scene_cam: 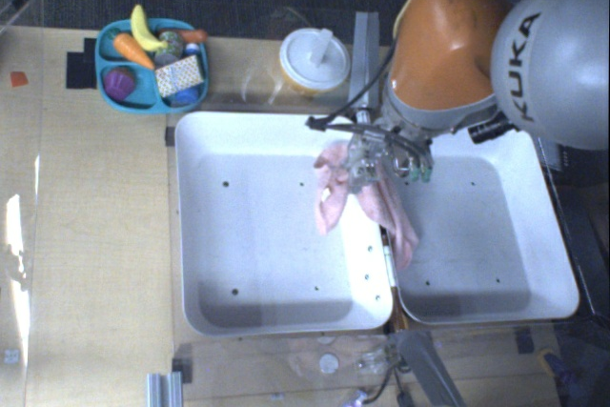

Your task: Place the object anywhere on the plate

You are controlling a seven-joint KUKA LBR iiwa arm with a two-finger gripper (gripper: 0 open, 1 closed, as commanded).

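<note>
A pink cloth (331, 193) hangs from my gripper (366, 164) over the divide between the two white bins. My fingers are shut on its top, and its folds droop to either side, one part over the left bin (248, 234) and a longer tail over the right bin (486, 243). The grey arm with its orange band rises behind, at the upper right. Far off at the upper left of the bench sits the blue divided plate (103, 71). It holds toy food: a banana, a carrot, a purple piece and a sponge-like block.
A white-lidded yellow cup (315, 60) stands behind the left bin, near a metal post. A black block (80, 68) lies just left of the plate. Small clear scraps (329, 362) lie on the bench in front of the bins.
</note>
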